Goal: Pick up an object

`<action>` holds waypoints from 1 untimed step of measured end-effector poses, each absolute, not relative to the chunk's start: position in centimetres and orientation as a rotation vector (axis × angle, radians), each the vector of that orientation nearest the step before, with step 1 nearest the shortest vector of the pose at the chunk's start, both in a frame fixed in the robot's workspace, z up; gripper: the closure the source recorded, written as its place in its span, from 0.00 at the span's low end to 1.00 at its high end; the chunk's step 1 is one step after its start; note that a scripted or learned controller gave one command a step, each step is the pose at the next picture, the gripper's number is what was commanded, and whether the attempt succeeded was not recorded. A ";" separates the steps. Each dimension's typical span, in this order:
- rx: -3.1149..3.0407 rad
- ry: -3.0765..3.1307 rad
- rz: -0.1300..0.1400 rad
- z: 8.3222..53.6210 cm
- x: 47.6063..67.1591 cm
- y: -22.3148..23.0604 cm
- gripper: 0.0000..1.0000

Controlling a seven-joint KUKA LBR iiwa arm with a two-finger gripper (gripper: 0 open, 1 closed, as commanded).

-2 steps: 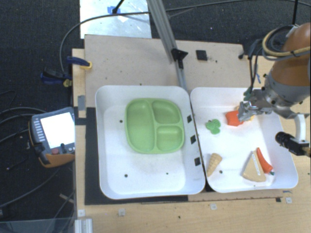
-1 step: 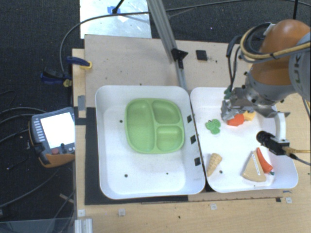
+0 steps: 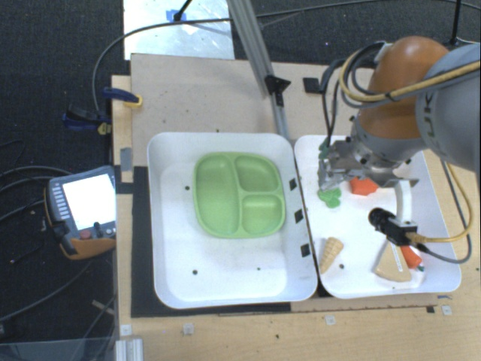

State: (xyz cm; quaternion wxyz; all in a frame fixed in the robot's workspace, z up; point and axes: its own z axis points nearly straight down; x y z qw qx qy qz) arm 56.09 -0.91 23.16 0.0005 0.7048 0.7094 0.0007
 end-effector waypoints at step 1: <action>2.212 2.230 0.003 23.8 56.5 4.6 1.00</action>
